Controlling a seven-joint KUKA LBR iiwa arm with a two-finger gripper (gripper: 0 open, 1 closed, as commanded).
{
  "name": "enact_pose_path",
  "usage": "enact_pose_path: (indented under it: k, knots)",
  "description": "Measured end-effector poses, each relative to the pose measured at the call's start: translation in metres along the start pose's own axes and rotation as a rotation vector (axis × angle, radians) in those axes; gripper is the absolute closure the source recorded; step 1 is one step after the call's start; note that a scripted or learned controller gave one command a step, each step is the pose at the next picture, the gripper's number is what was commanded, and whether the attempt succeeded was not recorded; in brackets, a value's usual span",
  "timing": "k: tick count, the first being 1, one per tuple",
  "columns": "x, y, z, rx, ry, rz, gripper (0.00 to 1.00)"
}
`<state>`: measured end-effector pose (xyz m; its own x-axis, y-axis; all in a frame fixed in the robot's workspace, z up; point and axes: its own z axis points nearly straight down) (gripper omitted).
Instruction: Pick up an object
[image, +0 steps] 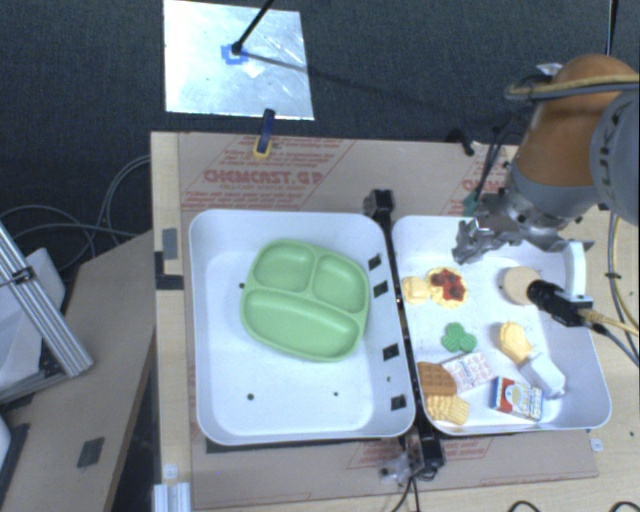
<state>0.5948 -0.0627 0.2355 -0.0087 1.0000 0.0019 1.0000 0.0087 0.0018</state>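
End effector: finger state cannot be told; above red-and-yellow toy pizza. Advice: centre over pizza, descend vertically, then close.

Green tray in left bin, gripper above right bin of toy food

Behind my left bin, the brown board carries red lettering I read as "CHEMCAST GP" (faded, so partly uncertain). More red print behind the right bin is illegible.
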Motion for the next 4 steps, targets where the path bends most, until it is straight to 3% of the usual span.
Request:
enact_pose_path:
  k: [3, 4]
  knots:
    - [0.119, -0.082, 0.019, 0.003, -0.001, 0.001, 1.0]
    - [0.124, -0.067, 0.007, 0.0, -0.001, 0.003, 1.0]
